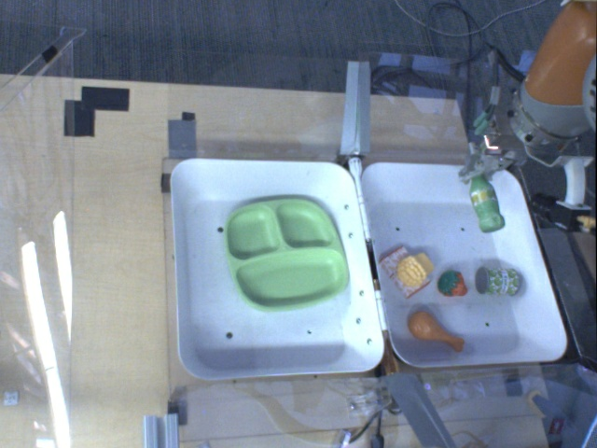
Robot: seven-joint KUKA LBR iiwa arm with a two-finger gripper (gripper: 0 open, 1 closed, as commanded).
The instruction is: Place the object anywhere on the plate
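hanging beneath the gripper [482, 168] at the top of the right bin [522, 348], the green bottle [486, 204] was small, pale-capped and tilted, its neck pinched between the closed fingers, its body over the bin's upper right part. the bench [112, 278] was light wood with black tape marks near its left rear, and dark carpet with a looping cable lay beyond it. the left bin [196, 334] held the green plate [285, 252], a rounded tray with three compartments, sitting in its middle. the right bin held four smaller things in its lower half: a packet with a yellow corn picture [408, 271], a brown drumstick-shaped toy [433, 329] below it, a grey-green can [499, 281] on its side, and a red strawberry-like toy [452, 284] just left of the can.
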